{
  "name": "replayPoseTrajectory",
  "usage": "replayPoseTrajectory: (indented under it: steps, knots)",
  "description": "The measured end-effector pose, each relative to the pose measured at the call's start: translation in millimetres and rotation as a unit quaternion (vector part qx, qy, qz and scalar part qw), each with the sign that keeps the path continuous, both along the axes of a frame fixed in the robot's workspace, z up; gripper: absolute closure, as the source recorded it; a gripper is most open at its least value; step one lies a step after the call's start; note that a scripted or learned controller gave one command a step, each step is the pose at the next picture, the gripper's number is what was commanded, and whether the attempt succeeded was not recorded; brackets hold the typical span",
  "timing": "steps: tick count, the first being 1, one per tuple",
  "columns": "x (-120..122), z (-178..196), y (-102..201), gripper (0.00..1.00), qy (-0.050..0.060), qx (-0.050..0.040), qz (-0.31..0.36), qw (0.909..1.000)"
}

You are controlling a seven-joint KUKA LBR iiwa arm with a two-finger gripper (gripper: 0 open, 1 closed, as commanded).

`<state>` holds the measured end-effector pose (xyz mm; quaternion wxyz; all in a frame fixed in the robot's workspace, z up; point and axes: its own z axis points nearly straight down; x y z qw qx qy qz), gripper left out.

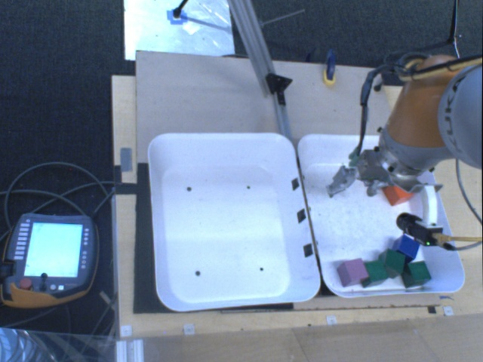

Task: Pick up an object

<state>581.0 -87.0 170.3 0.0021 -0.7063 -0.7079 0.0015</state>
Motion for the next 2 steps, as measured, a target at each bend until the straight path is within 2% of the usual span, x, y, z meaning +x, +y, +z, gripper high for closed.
replayPoseTrajectory:
  steps: [2]
  knots:
    - [4,-82,-4,0.00,-0.001,-0.0004,0.000,1.0000]
